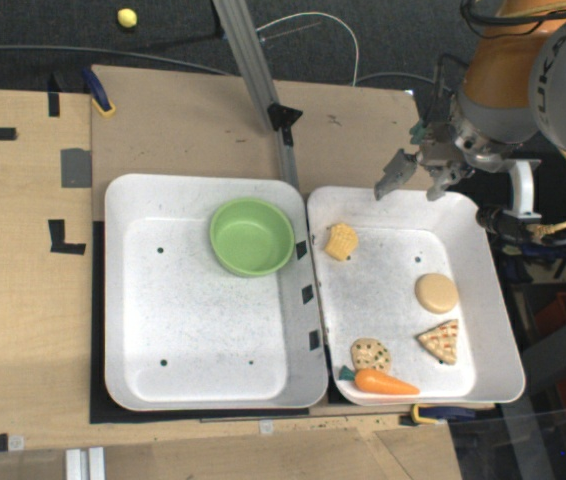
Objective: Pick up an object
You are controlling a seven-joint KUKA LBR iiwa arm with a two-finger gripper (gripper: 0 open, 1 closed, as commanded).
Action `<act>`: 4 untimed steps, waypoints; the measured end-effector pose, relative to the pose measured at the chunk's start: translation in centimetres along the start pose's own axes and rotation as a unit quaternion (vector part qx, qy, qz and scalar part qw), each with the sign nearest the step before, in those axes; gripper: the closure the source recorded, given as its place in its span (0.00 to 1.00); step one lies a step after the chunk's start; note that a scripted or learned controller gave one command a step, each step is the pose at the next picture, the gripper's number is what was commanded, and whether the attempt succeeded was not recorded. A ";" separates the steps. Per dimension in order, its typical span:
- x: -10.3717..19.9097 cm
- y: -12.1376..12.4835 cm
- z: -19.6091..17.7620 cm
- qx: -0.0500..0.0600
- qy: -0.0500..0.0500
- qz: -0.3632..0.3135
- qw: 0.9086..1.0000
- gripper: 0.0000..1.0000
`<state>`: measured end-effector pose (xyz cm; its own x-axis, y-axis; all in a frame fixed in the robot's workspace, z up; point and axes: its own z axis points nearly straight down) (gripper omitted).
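Note:
My gripper (pixel 415 181) hangs above the far edge of the right bin (pixel 483 258), its two grey fingers spread open with nothing between them. In that bin lie a yellow corn piece (pixel 341 240) at the far left, a tan round bun (pixel 436 292), a pizza slice (pixel 440 341), a cookie (pixel 369 353) and an orange carrot (pixel 385 382) along the near edge. The corn piece is the closest item, down and to the left of the fingers. A green bowl (pixel 252 236) sits in the far right part of the left bin (pixel 143 298).
A grey metal pole (pixel 253 58) slants down from the top to the gap between the bins. Cables run across the dark floor behind the bench, where a small yellow ball (pixel 127 17) lies. Black hoses hang by the arm at the right.

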<state>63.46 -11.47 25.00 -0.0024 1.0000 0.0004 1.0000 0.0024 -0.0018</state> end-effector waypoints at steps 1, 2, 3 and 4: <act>0.0 0.0 0.0 0.000 0.000 0.000 1.000 0.00; -0.2 -0.6 6.3 0.003 0.000 0.000 1.000 0.00; -0.5 -1.6 11.4 0.002 0.000 0.001 1.000 0.00; -0.5 -1.5 15.7 0.002 0.002 0.000 1.000 0.00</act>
<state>61.94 -11.98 9.30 -0.0025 1.0000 0.0036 1.0000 0.0026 -0.0050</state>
